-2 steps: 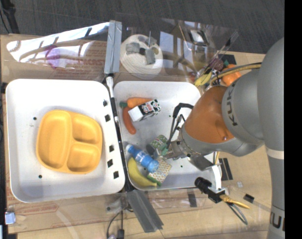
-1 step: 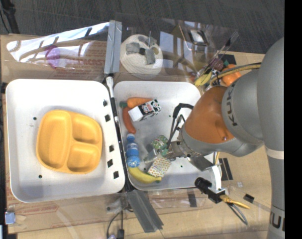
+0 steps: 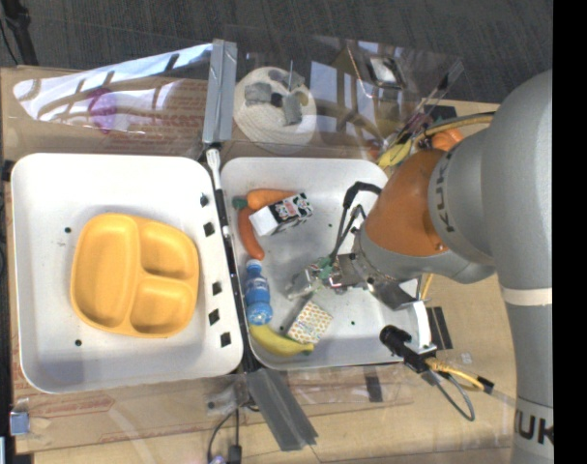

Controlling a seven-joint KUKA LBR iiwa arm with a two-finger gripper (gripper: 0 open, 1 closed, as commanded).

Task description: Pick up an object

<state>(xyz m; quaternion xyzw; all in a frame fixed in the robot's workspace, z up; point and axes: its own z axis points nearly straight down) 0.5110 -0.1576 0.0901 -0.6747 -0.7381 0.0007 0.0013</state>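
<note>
The bench is a pale wooden surface on dark flooring, carrying two shallow white bins side by side, with clear plastic sheeting and a roll of white cord (image 3: 275,106) lying beyond them. In the camera view, the left bin (image 3: 42,356) holds a yellow divided plate (image 3: 133,273), well apart from the working area. The arm (image 3: 486,201) reaches in from the right over the right bin (image 3: 361,346), and the gripper (image 3: 324,276) hangs low above the middle of that bin's floor; whether it is apart or together cannot be told from this angle, and nothing is seen between its tips. Candidate objects lie on the far side of the gripper from the arm: a small patterned packet (image 3: 311,323) just beside and below it, a banana (image 3: 278,342) against the near wall beyond the packet, a small blue bottle (image 3: 257,294) along the dividing wall, an orange carrot-shaped piece (image 3: 250,222), and a white carton with dark print (image 3: 279,214) leaning on it further up. Judgement: the packet is nearest but lies flat and may slip; the carton offers squarer faces. To do the step well, the gripper should be centred over one item only, aligned across its narrow width, lowered squarely, and kept off the bin walls and neighbouring items before lifting.
</note>
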